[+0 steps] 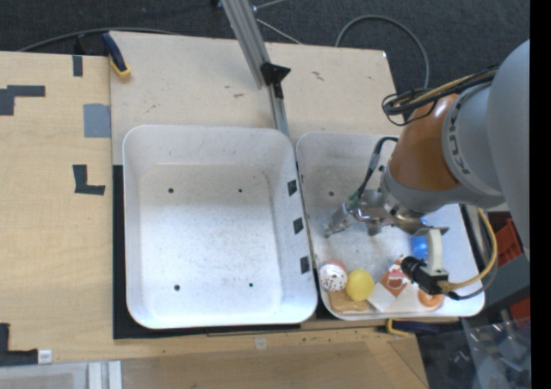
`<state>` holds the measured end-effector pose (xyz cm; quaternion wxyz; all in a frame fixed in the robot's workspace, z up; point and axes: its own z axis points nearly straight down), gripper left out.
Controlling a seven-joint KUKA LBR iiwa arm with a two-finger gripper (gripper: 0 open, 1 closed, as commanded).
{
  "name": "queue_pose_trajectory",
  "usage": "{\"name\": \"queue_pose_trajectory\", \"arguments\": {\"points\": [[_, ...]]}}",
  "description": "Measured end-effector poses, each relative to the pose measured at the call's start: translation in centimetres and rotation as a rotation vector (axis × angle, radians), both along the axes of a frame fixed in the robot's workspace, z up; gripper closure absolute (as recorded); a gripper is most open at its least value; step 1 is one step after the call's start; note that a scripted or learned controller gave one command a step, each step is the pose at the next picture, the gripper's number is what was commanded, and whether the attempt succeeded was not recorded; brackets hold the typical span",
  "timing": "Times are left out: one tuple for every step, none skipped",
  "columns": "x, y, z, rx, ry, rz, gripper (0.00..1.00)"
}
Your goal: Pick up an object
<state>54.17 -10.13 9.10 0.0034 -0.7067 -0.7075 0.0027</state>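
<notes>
All the toys (372, 282) crowd the right bin's (320, 174) near edge, so the arm (426, 159) hangs above them (jaws' state: can't tell).

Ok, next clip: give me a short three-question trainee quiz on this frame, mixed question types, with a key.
1. True or false: the yellow ball lies in the left bin.
2. Which bin is the gripper over? A) left B) right
3. Fill in: the small objects are bunched along the right bin's ____ edge in the camera view.

Key: 1 false, it lies in the right bin, beside the white patterned ball. 2 B. 3 bottom, the one nearest the camera.
</notes>
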Motion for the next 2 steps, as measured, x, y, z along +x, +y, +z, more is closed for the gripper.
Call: {"name": "queue_pose_trajectory", "arguments": {"points": [[0.1, 0.0, 1.3, 0.0, -0.004, 0.001, 1.0], [0.3, 1.1, 6.9, -0.001, -0.012, 0.001, 1.0]]}}
